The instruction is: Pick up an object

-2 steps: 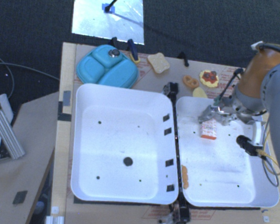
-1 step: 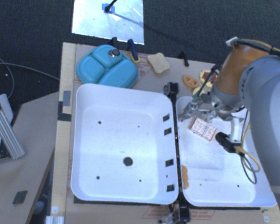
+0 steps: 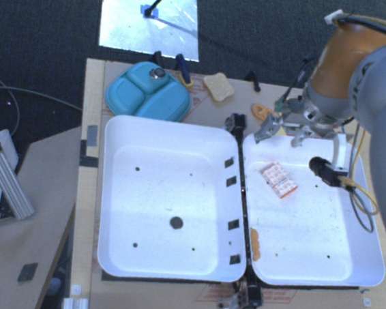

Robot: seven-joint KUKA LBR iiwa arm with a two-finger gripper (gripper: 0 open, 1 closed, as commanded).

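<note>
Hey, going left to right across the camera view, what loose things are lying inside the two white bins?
dark round disc in the left bin → small orange piece against the left wall of the right bin → pink and white block

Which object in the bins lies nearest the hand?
The pink-and-white block in the right bin; the orange piece and dark disc lie farther from the hand.
</note>
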